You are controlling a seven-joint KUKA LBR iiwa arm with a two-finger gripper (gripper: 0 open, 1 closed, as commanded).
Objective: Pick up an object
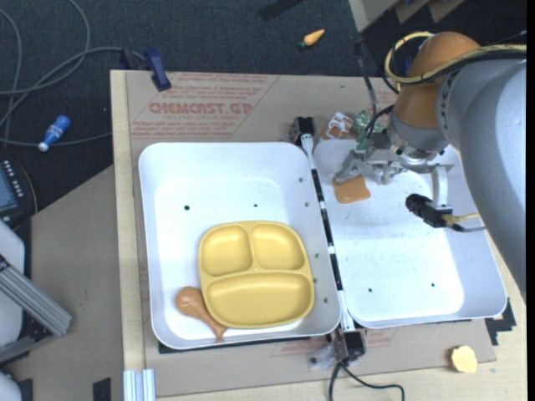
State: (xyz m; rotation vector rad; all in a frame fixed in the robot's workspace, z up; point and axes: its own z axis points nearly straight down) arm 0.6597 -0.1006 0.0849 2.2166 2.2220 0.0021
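Apparently the gripper [348,174] hangs low over the far left corner of the right bin [401,266]. Its tip is just beside the upper edge of an orange-brown slice [354,193], maybe touching it. Whether the gripper is open or closed I cannot tell, because the wrist covers it from above. Nothing is visibly held.

The slice lies flat on the floor of that same corner, close to the bin's left wall. It looks like a thin toy piece of food, so I judge it light and rather stiff, not fragile, with a smooth surface that can slip. Since it lies flat, a grip from straight above has little to catch. The better hold is across its two opposite edges, with the jaws pressed down to the floor. The near wall leaves little room on that side.

Left of the right bin, in the neighbour bin, a yellow plate [251,274] with three compartments rests, and a tan drumstick [194,303] touches its lower left edge.
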